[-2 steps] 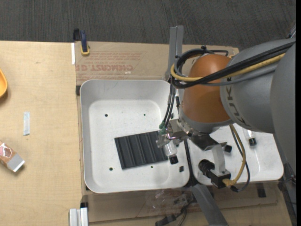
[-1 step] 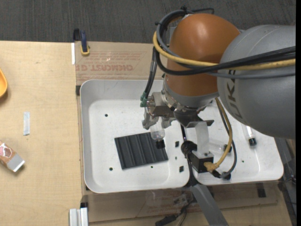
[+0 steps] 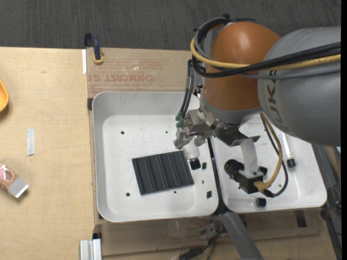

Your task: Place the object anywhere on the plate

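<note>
A dark ribbed rectangular plate [image 3: 162, 173] lies flat in the left bin [image 3: 111, 145], slightly turned. My gripper [image 3: 188, 145] hangs under the orange wrist band, just above the plate's upper right corner. A small pale, glossy object [image 3: 191, 156] sits right below the gripper tip, at the plate's right edge. Whether it is held or resting there is unclear. A small black piece [image 3: 196, 166] lies beside it, just off the plate.
The right bin [image 3: 303, 194] holds a white pen-like stick [image 3: 287, 151] and small black bits [image 3: 261, 202]. A black unit with yellow cable [image 3: 244, 176] hangs from the arm over that bin. On the bench at left lie a wrapped item [image 3: 12, 181] and a small grey strip [image 3: 30, 142].
</note>
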Controlling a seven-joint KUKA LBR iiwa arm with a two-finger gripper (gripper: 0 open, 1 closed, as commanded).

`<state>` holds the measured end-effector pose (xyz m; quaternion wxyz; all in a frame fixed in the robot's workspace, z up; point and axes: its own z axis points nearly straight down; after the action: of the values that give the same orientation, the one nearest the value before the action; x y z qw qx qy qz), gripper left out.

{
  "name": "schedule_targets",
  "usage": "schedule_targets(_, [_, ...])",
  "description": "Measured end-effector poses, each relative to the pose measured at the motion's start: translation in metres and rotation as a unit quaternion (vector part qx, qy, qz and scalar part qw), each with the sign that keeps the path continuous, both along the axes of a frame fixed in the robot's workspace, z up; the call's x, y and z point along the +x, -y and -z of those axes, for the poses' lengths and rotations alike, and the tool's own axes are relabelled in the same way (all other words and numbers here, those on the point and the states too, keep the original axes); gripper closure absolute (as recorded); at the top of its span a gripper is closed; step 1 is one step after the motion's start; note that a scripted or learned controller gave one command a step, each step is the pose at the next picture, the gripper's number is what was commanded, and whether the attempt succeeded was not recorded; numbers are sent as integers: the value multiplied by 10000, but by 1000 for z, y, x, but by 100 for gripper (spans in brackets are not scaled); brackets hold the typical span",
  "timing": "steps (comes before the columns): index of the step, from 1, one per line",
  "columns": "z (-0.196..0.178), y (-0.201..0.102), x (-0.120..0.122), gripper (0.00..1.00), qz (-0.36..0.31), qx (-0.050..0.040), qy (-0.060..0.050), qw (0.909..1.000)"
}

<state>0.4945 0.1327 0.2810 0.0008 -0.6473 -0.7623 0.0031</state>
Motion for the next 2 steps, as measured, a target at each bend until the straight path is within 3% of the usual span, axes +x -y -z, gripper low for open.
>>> schedule_targets(1, [42, -9, 3, 100, -519, 6, -1, 9987])
schedule_targets(2, [42, -9, 3, 0, -519, 6, 0, 9987])
